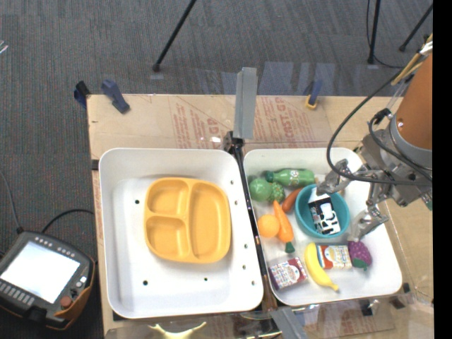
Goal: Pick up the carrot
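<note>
Two-finger gripper (352, 200) hung spread wide, nothing between fingers, over teal round bowl (321, 212) in right white bin (393, 263). Orange tapered carrot (283, 222) lay left of bowl, beside orange ball (268, 226).

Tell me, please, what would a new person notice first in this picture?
Probably the yellow divided plate, alone in the left bin. Next, the crowded right bin, where the orange carrot lies beside a teal bowl. The gripper hangs over that bowl's right side.
</note>
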Motion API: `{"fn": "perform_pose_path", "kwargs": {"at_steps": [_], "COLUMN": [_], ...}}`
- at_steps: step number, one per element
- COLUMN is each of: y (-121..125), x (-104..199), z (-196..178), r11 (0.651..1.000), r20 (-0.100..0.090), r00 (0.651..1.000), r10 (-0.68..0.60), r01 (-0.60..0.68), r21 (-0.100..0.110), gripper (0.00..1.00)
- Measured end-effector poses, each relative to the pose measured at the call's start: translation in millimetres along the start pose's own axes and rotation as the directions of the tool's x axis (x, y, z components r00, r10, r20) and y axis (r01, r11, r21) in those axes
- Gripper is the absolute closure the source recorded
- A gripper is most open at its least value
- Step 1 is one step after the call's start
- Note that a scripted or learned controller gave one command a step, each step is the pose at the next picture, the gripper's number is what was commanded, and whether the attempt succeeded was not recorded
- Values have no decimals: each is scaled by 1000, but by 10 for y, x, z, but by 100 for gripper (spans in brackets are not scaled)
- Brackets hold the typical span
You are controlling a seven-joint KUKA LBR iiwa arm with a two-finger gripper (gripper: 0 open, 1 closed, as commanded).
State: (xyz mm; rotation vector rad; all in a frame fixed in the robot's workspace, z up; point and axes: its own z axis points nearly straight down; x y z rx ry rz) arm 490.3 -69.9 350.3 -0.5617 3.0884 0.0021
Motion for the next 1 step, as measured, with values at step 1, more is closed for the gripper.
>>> {"fn": "perform_pose_path", "kwargs": {"at_steps": [1], "y": [84], "x": [-353], "z": [1697], "r11": [998], "r20": [-16], "r00": [998], "r10": [69], "r01": [-69], "r21": [-7], "gripper": [0]}}
